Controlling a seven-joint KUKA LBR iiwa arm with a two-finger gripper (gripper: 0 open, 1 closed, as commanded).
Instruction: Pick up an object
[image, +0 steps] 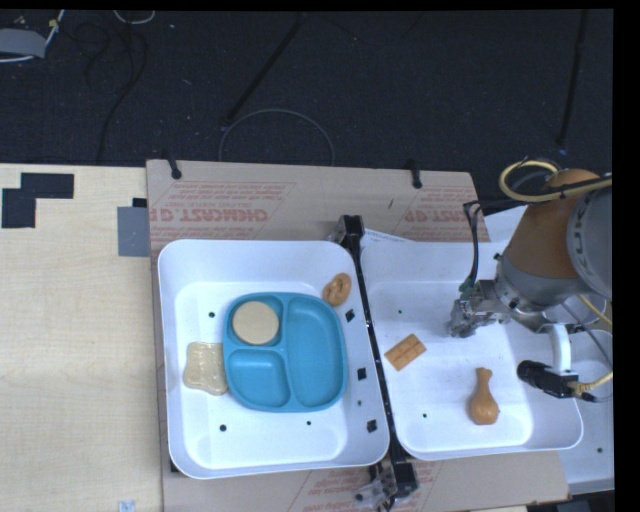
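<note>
You are at the approach step: nothing is lifted yet, and every object lies on a bin floor. The hand (462, 322) hangs low over the right bin (440, 435), close to its far-right part, with the grey arm (560, 250) reaching in above it. At this slant the hand is a small dark cluster, and you cannot tell from it whether it is spread or closed; nothing shows inside it.

The nearest candidates share that bin. The tan block (405, 352) lies just left of and nearer the camera than the hand, flat, turned at an angle to the bin walls. It is a small rectangular piece with faint ribbing across its top. The drumstick-shaped piece (483, 398) lies further toward the near edge, its narrow end pointing away from the camera and its bulbous end toward the near wall; it is smooth and orange-brown.

My judgement is that the block is the likelier target. The next move calls for a short shift toward it, a turn of the wrist to straddle its short side, and a straight descent to the floor. Its low, flat shape leaves little to grip, so a shallow drop would probably slip off.

In the left bin (180, 300) sit a blue divided tray (300, 370) carrying a round biscuit (254, 322), a pale toast-like slice (205, 367) touching the tray's left side, and a small brown pastry (337, 289) near the central divider.
</note>
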